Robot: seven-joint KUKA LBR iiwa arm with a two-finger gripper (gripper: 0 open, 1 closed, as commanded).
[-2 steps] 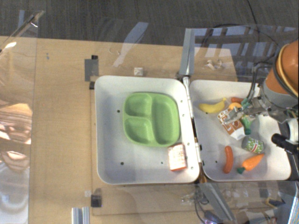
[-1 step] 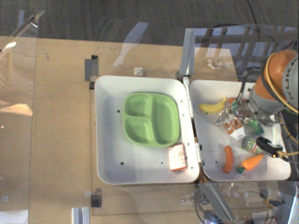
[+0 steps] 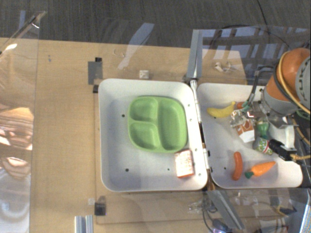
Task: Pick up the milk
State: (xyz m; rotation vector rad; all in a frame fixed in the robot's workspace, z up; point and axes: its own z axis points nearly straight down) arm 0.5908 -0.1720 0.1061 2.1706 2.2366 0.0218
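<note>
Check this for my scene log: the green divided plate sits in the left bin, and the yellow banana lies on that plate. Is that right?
One detail is wrong. The green divided plate does sit in the left white bin, but the yellow banana is not on it. The camera view shows the banana lying in the right white bin, near its upper left corner.
</note>
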